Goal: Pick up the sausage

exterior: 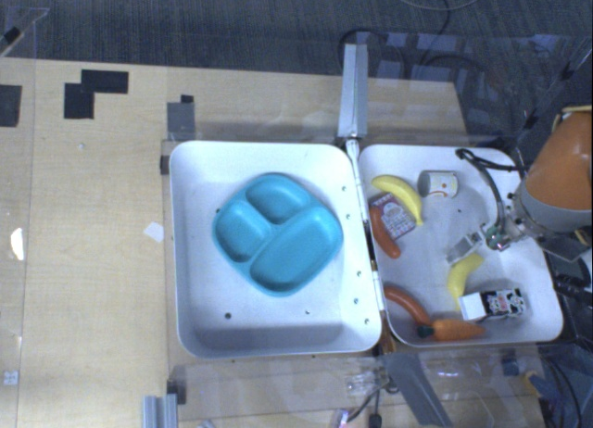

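The arm [561, 176] reaches in from the right, orange band showing, and the claw [468, 248] hangs low over the right-hand bin [547, 324]. How wide it stands I cannot tell from this angle, and nothing shows in its grip.

Just under the claw, toward the near edge, lies a small yellow banana [462, 273], tilted. Nearer again and slightly right sits a little white box with a black print [493, 304], close by the banana's lower tip.

The sausage [406, 302], reddish-brown, is down and to the left of the claw, near the front-left corner of the same bin, lying at a slant. Its lower end meets a carrot [455, 330] that runs along the front wall.

Left of the claw, across bare bin floor, a flat red packet with a printed label [390, 222] rests by the dividing wall. A larger banana [399, 196] curves just above it. Up and slightly left of the claw is a small grey-white block [438, 183].

Well to the left, the second bin [199, 324] carries a blue divided plate [278, 233]. Both bins sit on the pale wooden surface [83, 278].
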Controlling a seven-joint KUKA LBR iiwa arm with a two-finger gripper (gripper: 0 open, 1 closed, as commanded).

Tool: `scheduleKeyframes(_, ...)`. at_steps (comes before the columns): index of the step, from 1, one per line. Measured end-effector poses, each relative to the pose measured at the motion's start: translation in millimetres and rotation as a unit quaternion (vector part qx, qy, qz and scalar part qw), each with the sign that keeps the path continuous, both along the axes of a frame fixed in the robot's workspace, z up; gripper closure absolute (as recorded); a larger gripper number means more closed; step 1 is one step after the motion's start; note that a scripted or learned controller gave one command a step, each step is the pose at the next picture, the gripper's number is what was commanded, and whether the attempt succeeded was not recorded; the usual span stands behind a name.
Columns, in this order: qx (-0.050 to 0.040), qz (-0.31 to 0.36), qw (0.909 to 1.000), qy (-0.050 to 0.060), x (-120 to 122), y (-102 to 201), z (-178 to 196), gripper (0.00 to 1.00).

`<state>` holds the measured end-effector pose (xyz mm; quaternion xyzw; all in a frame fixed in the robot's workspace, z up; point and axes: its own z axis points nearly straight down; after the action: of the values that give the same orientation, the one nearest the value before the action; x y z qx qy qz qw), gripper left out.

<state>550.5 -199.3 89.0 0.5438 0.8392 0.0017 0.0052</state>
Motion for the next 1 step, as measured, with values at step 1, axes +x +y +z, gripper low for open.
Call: scheduleKeyframes(1,0.0002,0.001,1.0000,-0.004,3.1,1.8,12.5,1.00)
